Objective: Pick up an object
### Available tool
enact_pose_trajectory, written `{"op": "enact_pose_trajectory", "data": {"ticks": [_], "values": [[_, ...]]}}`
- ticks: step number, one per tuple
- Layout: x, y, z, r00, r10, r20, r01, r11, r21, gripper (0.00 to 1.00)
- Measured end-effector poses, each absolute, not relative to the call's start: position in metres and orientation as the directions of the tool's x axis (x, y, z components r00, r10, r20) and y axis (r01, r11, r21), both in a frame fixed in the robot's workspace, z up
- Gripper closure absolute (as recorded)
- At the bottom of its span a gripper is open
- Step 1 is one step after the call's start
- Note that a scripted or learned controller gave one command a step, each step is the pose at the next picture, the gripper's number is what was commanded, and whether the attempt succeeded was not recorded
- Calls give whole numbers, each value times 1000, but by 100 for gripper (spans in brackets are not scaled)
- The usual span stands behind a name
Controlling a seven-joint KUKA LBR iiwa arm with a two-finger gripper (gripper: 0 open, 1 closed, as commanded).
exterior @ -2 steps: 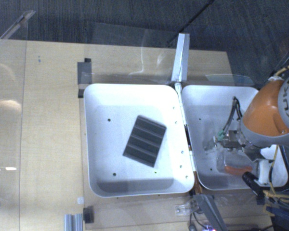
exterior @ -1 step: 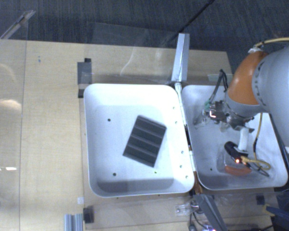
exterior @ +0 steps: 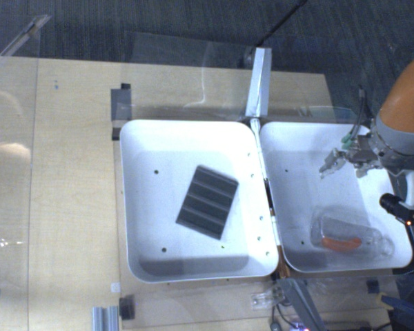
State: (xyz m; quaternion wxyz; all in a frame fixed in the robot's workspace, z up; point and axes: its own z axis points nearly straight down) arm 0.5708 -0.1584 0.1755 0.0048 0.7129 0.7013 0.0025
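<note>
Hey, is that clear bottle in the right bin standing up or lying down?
Lying down. The clear bottle rests on its side on the right bin's floor, long axis across it.

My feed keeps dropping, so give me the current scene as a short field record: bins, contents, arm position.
left bin: holds one dark ribbed rectangular block, lying flat and turned at an angle, near the middle
right bin: holds one clear plastic item with an orange part inside, lying near the front edge
arm: reaches in from the right, above the right bin
gripper: over the back part of the right bin, apart from the clear item
held object: none seen
</note>
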Motion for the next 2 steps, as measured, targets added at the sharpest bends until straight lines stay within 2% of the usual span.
{"op": "enact_pose_trajectory", "data": {"ticks": [1, 2], "values": [[488, -115, 99, -33, 999, 0, 999, 33, 3, 0], [524, -90, 90, 16, 1000, -2, 1000, -16, 15, 0]]}}
